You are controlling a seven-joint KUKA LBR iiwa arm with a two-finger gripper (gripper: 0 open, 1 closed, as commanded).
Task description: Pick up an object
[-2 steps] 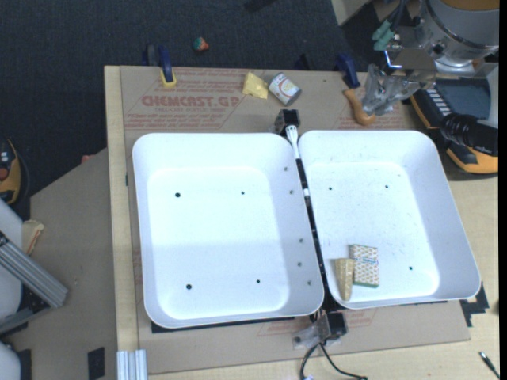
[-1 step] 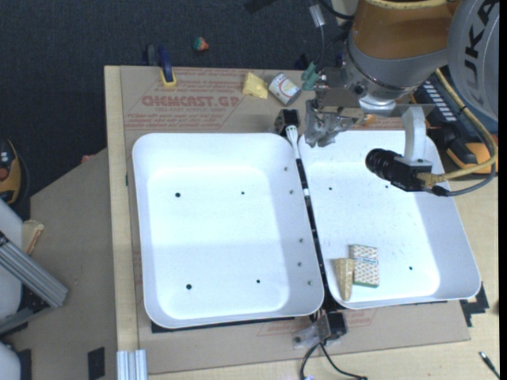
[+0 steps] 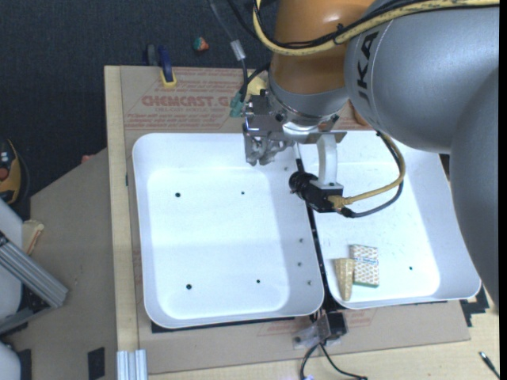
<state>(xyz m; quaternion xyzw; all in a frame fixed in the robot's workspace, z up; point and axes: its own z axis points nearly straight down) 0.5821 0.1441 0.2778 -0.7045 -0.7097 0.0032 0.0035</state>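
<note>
One object, a patterned packet (image 3: 360, 269), lies near the front of the right bin (image 3: 420, 204). Farther back my claw (image 3: 261, 153) hovers over the left bin (image 3: 214, 236), well apart from it; whether it's apart or together I cannot tell. Risk: closing here grabs nothing.

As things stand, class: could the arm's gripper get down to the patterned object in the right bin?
Probably yes. The patterned object lies uncovered near the right bin's front edge, nothing on top of it. The gripper hangs over the left bin's back edge.
</note>
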